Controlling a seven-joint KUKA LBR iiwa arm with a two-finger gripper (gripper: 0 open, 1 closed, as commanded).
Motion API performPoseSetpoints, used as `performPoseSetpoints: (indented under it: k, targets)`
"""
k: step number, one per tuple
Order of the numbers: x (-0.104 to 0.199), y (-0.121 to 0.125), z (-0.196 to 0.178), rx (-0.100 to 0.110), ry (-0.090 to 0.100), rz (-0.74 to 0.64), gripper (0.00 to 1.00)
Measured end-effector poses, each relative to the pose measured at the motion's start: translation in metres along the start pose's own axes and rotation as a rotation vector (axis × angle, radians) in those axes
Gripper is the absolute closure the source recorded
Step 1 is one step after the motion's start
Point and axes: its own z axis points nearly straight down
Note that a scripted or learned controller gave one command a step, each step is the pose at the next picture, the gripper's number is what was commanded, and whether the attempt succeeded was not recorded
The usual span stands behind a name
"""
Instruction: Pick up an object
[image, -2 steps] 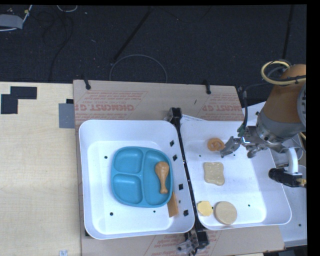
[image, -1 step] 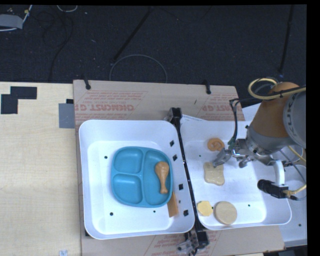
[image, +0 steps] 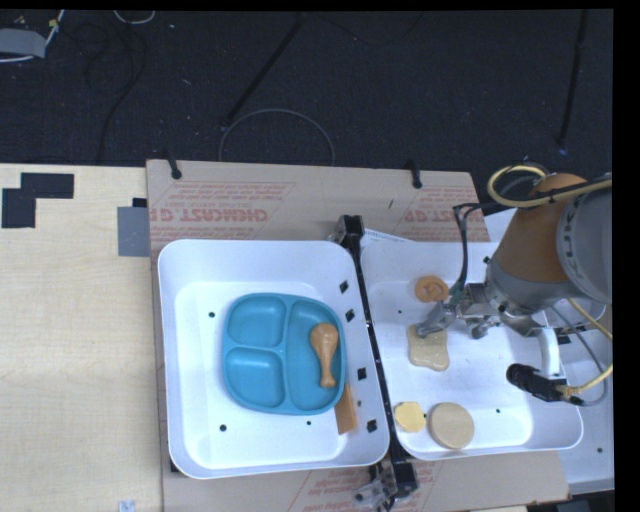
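My gripper (image: 437, 322) hangs low in the right bin (image: 560, 425), reaching in from the right. It is just above the top edge of a pale, flat bread-like piece (image: 428, 350); whether it touches the piece is unclear. A small orange-brown pretzel-like item (image: 432, 289) lies just behind the gripper. Near the bin's front lie a small yellow disc (image: 408, 416) and a larger tan disc (image: 451, 425), side by side.
The left bin (image: 190, 280) holds a blue divided plate (image: 262, 352) with a tan toy drumstick (image: 325, 350) on its right compartment. A brown stick (image: 345, 412) leans by the plate's front right edge. The grey arm (image: 545, 260) and cables cover the right bin's far right.
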Motion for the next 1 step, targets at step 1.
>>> performPoseSetpoints:
  k: [1]
  targets:
    - [0.0003,0.0014,-0.0123,-0.004,0.003,0.002,1.00]
